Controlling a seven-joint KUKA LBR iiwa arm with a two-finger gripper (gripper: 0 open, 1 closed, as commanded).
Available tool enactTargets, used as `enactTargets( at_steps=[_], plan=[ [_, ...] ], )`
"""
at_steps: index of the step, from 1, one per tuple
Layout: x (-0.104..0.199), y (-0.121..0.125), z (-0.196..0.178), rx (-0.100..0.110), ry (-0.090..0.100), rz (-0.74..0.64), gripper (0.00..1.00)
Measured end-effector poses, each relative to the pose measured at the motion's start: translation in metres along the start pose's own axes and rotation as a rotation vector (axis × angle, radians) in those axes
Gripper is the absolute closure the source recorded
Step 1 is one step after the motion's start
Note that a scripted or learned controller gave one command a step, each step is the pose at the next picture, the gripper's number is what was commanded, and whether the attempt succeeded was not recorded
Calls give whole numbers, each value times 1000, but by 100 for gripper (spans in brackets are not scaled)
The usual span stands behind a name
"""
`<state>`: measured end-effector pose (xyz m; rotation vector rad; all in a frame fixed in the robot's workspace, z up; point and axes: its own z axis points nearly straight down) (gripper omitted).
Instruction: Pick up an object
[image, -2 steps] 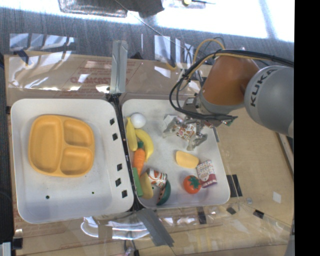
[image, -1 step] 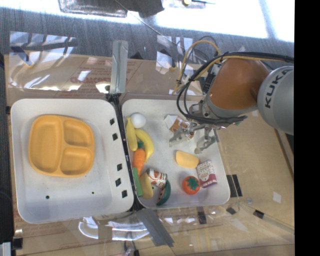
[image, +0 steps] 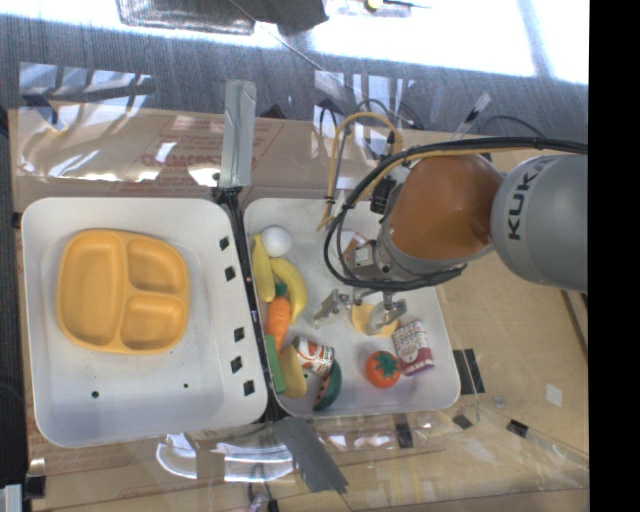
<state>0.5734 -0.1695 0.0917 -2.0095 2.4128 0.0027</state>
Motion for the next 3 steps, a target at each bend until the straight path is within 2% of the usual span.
enactTargets(
  at_steps=[1,2,3],
  plan=[
    [-65,7,-3,3,9,-143,0],
    [-70,7,-12,2,3,-149,100],
    [-85,-48,-166,11,2,-96,100]
  ],
)
